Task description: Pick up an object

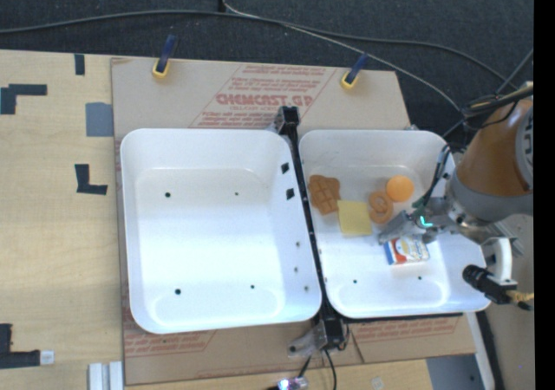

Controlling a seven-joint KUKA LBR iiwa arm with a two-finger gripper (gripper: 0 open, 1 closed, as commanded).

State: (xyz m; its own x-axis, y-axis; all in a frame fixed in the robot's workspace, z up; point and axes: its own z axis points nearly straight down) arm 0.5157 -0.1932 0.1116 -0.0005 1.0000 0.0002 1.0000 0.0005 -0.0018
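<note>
So the arm (494,163) comes in over the right rim of the right bin (364,141), and the gripper (408,225) is low, right at the top edge of the red, white and blue packet (407,251). Can't tell whether it's got hold of anything, too small and dark.

Everything sits in that bin's upper half: brown waffle-ish piece (324,193) close to the divider wall, yellow square (354,217) just beside it, a small tan round thing (381,204) and an orange ball (400,188) nearer the arm. The strip along the near wall is bare, so there's room there. The left bin (139,206) has bare floor wall to wall.
</note>
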